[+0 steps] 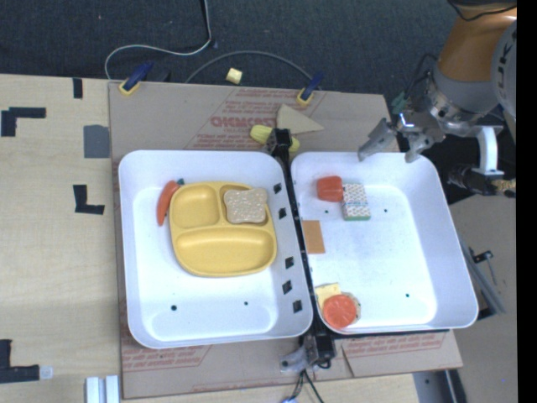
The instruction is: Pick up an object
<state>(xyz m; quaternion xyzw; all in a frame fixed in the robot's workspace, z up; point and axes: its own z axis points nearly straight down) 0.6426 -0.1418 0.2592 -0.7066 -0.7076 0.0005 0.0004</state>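
Plainly nothing is picked yet: the gripper (393, 145) hangs over the right bin's (436, 250) rim at one o'clock, fingers spread wide and empty. Nearest candidates, a red block (329, 189) and speckled sponge (356, 201), lie toward seven o'clock from it, untouched.

glossy yellow plastic tray (220, 254)

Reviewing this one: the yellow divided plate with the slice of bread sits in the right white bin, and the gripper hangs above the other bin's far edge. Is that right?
Not quite. The camera view shows the yellow divided plate with the slice of bread in the left white bin, not the right. The gripper hangs above the right white bin's far edge.
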